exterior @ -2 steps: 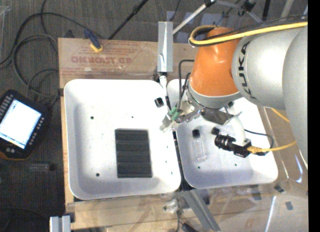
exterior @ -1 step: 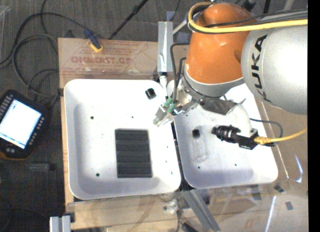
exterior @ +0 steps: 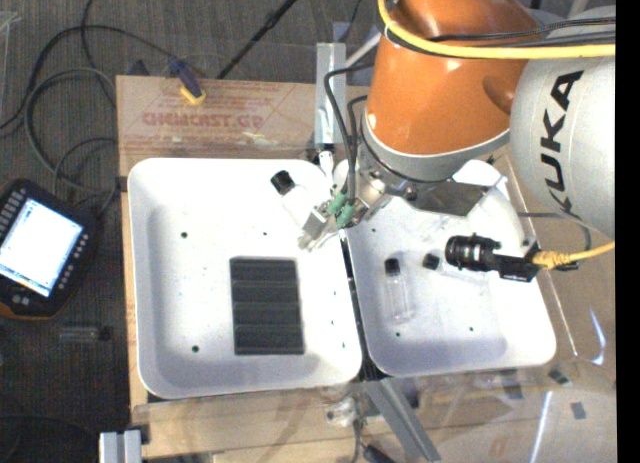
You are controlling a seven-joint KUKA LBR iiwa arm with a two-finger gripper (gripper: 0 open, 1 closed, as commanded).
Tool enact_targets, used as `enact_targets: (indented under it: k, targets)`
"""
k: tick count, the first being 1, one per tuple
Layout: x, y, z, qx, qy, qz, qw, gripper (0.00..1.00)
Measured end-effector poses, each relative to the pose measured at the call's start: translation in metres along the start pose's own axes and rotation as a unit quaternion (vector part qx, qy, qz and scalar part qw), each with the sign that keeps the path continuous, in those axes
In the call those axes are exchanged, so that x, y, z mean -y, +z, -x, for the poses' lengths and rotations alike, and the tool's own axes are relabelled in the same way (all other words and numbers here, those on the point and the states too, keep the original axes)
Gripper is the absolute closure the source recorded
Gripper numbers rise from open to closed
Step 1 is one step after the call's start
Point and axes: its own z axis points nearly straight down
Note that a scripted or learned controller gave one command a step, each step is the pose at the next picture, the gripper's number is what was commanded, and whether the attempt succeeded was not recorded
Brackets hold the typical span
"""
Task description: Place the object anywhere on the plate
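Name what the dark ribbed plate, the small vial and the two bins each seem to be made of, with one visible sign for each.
Dark ribbed plate: probably matte black plastic or rubber; no glare, with moulded crosswise ridges.
Small vial: clear plastic or glass; the bin floor shows through it, under a dark cap.
Two bins: likely white moulded plastic, semi-gloss; rounded rims, soft sheen.

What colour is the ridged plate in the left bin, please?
Black, or very dark grey; the plate shows best in the camera view.

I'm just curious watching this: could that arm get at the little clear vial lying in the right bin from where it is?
Probably yes. The clear vial lies flat in the right bin with bare floor around it, and the gripper hangs just left of it, nothing between.
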Motion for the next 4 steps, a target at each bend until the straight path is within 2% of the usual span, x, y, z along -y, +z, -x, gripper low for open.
enact_targets:
  k: [1, 2, 3, 4]
  targets:
    - [-0.036, 0.067, -0.054, -0.002, -0.149, -0.001, 0.9889, 1.0]
    - [-0.053, -0.01, -0.074, -0.001, -0.172, 0.0, 0.9852, 1.0]
    - [-0.066, 0.12, -0.092, -0.002, -0.245, -0.001, 0.9695, 1.0]
    - [-0.066, 0.141, -0.092, -0.002, -0.32, -0.001, 0.9474, 1.0]
